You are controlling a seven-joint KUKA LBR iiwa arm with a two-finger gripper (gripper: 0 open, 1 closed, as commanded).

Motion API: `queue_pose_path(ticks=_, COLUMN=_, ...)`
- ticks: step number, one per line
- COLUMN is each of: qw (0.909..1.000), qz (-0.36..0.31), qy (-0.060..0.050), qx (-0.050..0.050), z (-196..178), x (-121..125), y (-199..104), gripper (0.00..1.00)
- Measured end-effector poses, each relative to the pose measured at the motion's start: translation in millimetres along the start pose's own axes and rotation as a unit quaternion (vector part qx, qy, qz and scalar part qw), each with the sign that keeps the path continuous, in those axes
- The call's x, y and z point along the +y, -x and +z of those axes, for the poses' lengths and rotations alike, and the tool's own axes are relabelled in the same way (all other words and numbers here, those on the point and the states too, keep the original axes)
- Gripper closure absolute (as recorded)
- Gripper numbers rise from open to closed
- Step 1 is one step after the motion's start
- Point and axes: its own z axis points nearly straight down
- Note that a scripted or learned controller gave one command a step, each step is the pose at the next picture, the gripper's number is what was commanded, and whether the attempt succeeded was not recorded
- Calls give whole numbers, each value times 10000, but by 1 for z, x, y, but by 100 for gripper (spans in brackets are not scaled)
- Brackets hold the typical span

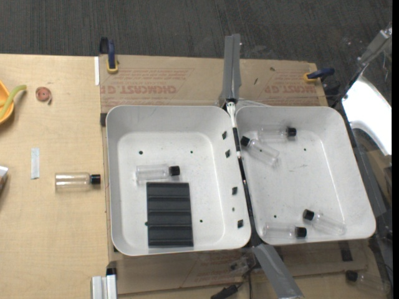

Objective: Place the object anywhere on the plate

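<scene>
A black ribbed plate [168, 214] lies flat in the front half of the left bin [118, 167]. Just behind it, touching or nearly touching its far edge, a clear vial with a black cap [156, 172] lies on its side. In the right bin [336, 167] lie several more clear, black-capped vials: two near the back left [274, 133] [259, 150] and two near the front [324, 222] [283, 232].
Another clear vial [75, 180] lies on the wooden bench left of the bins. A yellow object [6, 101] and a small round disc [42, 93] sit at the far left. A pale grey-white machine part [368, 98] stands beyond the right bin's far right corner.
</scene>
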Motion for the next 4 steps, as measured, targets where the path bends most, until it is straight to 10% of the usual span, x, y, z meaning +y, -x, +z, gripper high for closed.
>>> queue_pose_path(ticks=1, qw=9988, qz=496, qy=0, qx=2, z=2, x=66, y=-123, gripper=0)
queue_pose_path(ticks=2, qw=9994, qz=-349, qy=6, qx=-9, z=-1, x=-11, y=6, gripper=0)
queue_pose_path(ticks=3, qw=9997, qz=240, qy=2, qx=-1, z=0, x=14, y=-23, gripper=0)
queue_pose_path(ticks=4, qw=9957, qz=928, qy=2, qx=-4, z=0, x=-7, y=19, gripper=0)
